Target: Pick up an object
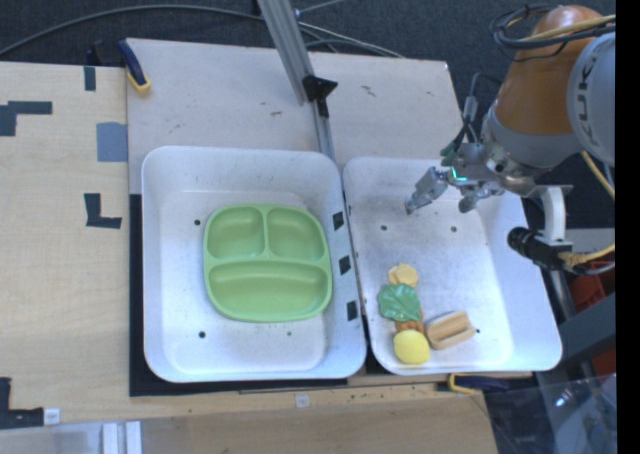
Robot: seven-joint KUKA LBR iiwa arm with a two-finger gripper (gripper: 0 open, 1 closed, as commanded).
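Hovering over the upper part of the right bin [520,272], the end effector [443,195] has its two fingers spread apart, with nothing between them and nothing touched. Toy food sits clustered near the bin's lower edge: a hot dog bun [449,329], long axis running left-right and tilted slightly up to the right; a yellow lemon [411,346]; a green leafy piece [399,301]. The arm [548,92] enters from the right, orange band above the wrist. A green divided plate [267,262] lies in the left bin [165,242].

White letters on the grey arm [600,92] stay illegible.
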